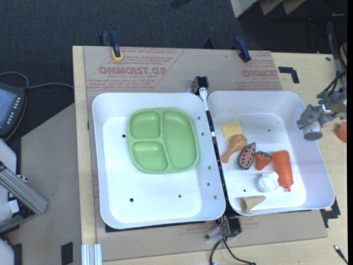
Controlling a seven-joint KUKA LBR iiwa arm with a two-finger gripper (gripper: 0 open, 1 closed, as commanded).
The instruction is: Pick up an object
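Observation:
The right bin (298,106) holds several toy foods: a yellow cheese block (231,128), a tan drumstick (234,147), a watermelon slice (247,155), a small red strawberry (262,160), an orange carrot (282,169), a white lump (268,182) and a cone (251,202). My gripper (310,123) hangs at the bin's right rim, apart from all of them and up and to the right of the carrot. Nothing is visibly held in it.
The left bin (110,164) holds a green divided plate (163,140). A black-and-white divider (212,148) runs between the two bins. Clamps (116,51) sit at the bench's far edge. Cables and a grey bracket (331,101) crowd the right side.

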